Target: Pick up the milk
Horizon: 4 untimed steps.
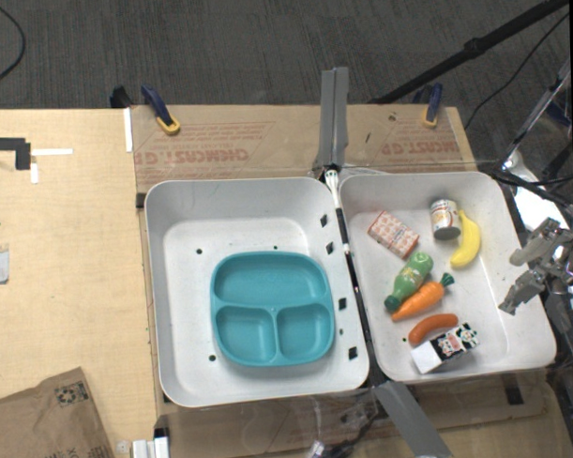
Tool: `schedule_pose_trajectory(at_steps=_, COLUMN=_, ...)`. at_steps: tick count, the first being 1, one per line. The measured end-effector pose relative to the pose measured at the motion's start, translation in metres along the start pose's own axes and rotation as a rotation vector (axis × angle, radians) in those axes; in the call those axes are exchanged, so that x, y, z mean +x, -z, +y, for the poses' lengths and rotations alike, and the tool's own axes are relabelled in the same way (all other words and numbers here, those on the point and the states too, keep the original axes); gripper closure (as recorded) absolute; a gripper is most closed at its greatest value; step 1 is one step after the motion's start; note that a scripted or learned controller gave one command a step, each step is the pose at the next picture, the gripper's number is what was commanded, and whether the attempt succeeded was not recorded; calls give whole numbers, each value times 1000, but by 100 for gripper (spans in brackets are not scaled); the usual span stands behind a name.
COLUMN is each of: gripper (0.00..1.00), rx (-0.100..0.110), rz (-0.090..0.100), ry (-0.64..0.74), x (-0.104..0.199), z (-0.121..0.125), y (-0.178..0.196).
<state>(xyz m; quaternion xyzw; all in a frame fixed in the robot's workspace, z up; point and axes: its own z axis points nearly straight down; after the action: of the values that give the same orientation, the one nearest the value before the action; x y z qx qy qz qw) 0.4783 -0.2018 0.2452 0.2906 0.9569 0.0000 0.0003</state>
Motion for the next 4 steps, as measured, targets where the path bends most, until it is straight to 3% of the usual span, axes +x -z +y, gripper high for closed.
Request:
schedule_pose_trajectory(at_steps=1, gripper=0, rx=-2, rz=-14, ry=133, x=30, z=51, y=-136)
schedule_pose_trajectory(at_steps=2, gripper=100, rx=-8, rz=-15, ry=132, x=30, z=54, y=-125)
schedule_pose_trajectory(at_steps=3, gripper=0, rx=-8, rz=-14, ry=131, x=30, z=54, y=-125)
schedule_pose_trajectory(at_steps=4, gripper=100, rx=-9, rz=-17, ry=129, x=29, z=55, y=-116)
